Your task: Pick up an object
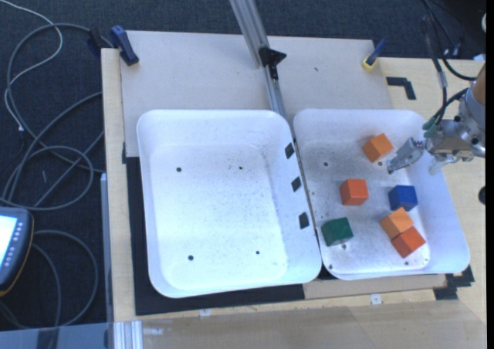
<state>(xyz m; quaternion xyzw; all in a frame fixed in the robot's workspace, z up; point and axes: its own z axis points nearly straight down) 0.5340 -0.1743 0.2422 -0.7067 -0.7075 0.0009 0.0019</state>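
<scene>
Reaching in from the right, our gripper (pixel 417 156) hangs open and empty over the right bin (pixel 324 127); we judge the orange cube (pixel 377 147) nearest, lying just to its left.

Arm (pixel 480 96) is reaching in from the right edge of the cam view, w/ just its wrist end showing, incl. a sliver of the orange band at the frame edge. Gripper (pixel 417 156) is sitting at the end of a grey/metallic wrist block, pointing left and slightly down in the view, w/ one finger (pixel 403 158) sticking out to the left as a pale angled bar. Fingers are looking spread apart w/ nothing showing btwn them, tho the second one is harder to make out.
</scene>
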